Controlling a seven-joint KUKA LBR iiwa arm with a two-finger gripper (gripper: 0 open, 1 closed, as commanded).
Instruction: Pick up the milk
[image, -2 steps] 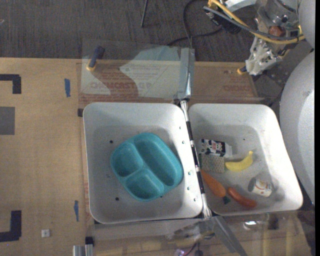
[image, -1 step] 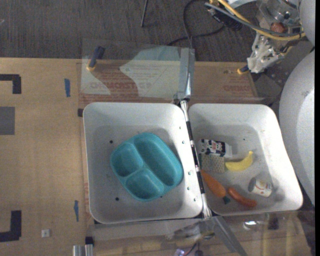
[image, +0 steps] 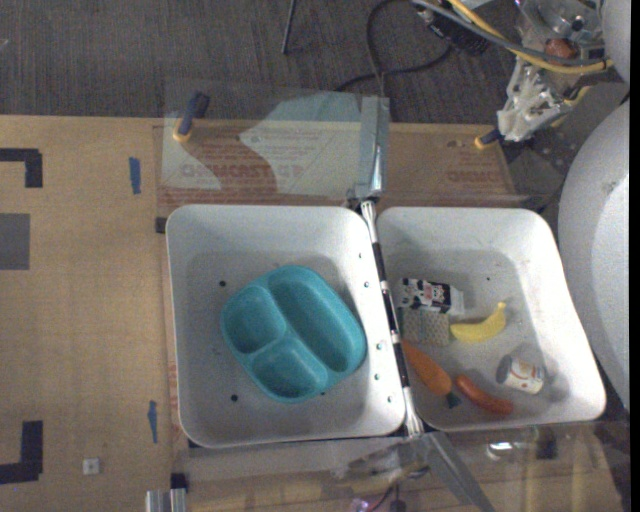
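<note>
The milk (image: 432, 294) is a small carton with a black-and-white cow print. It lies on its side in the right bin (image: 520, 236), near that bin's left wall. My gripper (image: 522, 112) hangs at the top right of the camera view, beyond the right bin's far rim and well away from the milk. Cables and the wrist crowd around it.
In the right bin lie a grey speckled block (image: 428, 326) touching the milk, a banana (image: 480, 325), a carrot (image: 428, 368), a red sausage (image: 484, 394) and a small white cup (image: 522, 374). The left bin (image: 200, 260) holds a teal divided plate (image: 293, 331). The arm's pale body (image: 605, 260) looms at right.
</note>
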